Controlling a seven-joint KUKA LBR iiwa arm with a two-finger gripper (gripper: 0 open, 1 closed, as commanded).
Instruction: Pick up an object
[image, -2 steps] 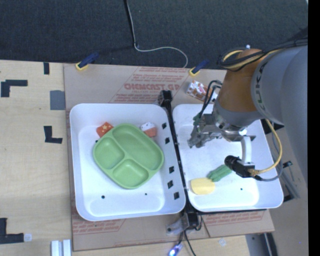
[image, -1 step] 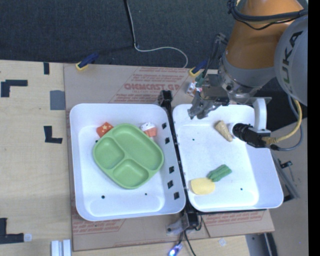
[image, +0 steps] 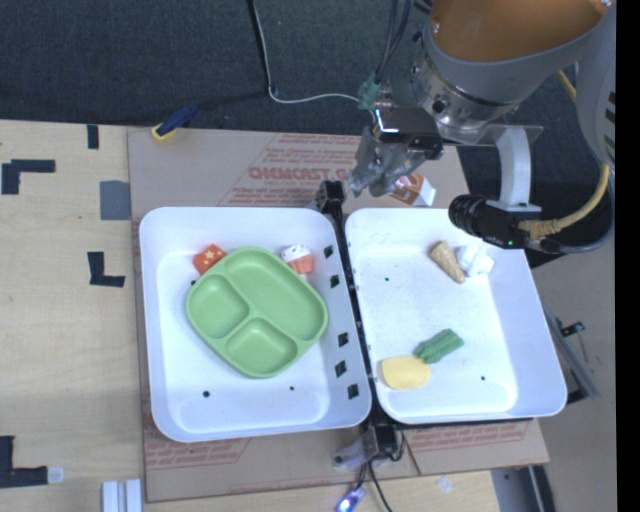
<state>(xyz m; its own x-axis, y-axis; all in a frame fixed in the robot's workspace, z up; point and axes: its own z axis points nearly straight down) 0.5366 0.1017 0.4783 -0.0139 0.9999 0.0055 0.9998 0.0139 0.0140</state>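
Lemon (image: 405, 373) nearest, touching green piece (image: 438, 345), right bin (image: 500, 340). Plate (image: 257, 311) fills left bin (image: 170, 300). Pincer (image: 375, 178) above back rims, clear of objects; grip state unreadable.

The one camera is fixed above the bench (image: 60, 300) and looks down at a slant, so the far edge sits toward the top of the frame. It stands far enough back to take in both white bins whole: the left bin (image: 165, 330) and the right bin (image: 510, 340) lie side by side across the middle. The arm (image: 500, 50) enters from the upper right, near the lens and large.
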